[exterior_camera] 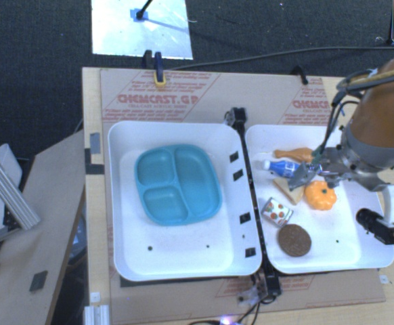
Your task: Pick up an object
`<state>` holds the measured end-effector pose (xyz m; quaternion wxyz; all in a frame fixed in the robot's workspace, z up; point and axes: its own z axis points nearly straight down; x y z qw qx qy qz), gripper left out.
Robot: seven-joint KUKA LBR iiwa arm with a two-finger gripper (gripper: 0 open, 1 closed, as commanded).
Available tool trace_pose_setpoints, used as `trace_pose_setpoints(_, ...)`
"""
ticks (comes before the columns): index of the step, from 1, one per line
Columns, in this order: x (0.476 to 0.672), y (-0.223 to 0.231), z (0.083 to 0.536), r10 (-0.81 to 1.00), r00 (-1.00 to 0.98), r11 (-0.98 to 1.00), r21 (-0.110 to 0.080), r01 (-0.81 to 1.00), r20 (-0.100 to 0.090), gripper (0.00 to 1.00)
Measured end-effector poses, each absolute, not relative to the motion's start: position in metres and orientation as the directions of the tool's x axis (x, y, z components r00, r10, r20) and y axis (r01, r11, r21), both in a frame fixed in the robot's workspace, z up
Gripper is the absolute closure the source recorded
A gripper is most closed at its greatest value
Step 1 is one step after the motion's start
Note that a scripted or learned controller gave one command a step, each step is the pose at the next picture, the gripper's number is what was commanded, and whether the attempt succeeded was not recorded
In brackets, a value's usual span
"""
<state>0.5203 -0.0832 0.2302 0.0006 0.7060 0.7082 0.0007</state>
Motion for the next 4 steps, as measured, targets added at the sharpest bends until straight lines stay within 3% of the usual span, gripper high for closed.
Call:
trace_pose_setpoints(2,0.524,-0.087,0.143,1.0,-0.001,0.001,-0.003,1.0,0.001,0.0)
trace_pose_setpoints(3,0.532,-0.089,0.114,1.0,0.001,0.0,0.025,1.0,-0.004,0.0)
trace_pose_setpoints(4,0.533,-0.086,0.123,1.0,-0.001,0.001,0.027,1.0,0.0,1.0)
